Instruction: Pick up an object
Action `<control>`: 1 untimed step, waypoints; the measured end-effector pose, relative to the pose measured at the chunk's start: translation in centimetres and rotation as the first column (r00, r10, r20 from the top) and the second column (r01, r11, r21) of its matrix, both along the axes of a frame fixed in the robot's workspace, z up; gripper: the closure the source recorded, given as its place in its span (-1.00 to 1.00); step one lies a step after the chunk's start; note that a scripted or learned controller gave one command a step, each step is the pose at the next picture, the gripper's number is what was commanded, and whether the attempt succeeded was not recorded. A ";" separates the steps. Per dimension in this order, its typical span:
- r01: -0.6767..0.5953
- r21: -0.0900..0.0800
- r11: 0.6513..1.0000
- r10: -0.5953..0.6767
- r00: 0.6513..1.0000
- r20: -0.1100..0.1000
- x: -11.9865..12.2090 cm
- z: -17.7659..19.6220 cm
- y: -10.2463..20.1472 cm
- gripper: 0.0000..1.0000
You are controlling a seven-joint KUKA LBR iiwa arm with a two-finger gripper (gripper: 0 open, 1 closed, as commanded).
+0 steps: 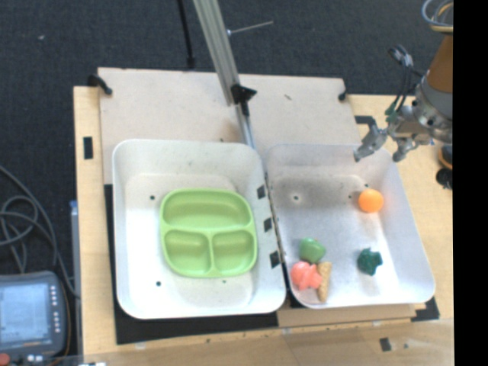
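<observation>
Two white bins side by side on the bench; right bin [412,258] taken as the landmark for all places here. Inside it, near its far right part, an orange ball [370,201]; near its front right, a small dark green toy [370,261]; at its front left corner, a light green piece [311,250], a pink toy [304,276] and a tan cone [325,279], all bunched close and touching or nearly so. To the left of it, the left bin [133,204] with a green divided plate [207,231] lying flat inside.

Above the far right corner of the right bin, the gripper [385,145], up high and not down among the toys; fingers [367,146] spread apart, let go, nothing between them. Closest toy to it: the orange ball, just below and a little toward the front.

As for the job: hardly begun, by the look of it; no toy lifted, all five lying in the right bin. Left to do: choose one, go down over it, close on it, lift it clear. Ball likely to roll if nudged; bunched toys likely hard to grab alone.
</observation>
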State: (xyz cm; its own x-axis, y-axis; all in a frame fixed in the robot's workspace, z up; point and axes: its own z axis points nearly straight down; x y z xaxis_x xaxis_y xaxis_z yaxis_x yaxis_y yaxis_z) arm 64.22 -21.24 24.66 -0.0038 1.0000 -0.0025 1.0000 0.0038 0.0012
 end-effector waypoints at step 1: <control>-0.002 0.000 1.000 0.002 1.000 -0.001 0.0 0.0 0.0 -1.00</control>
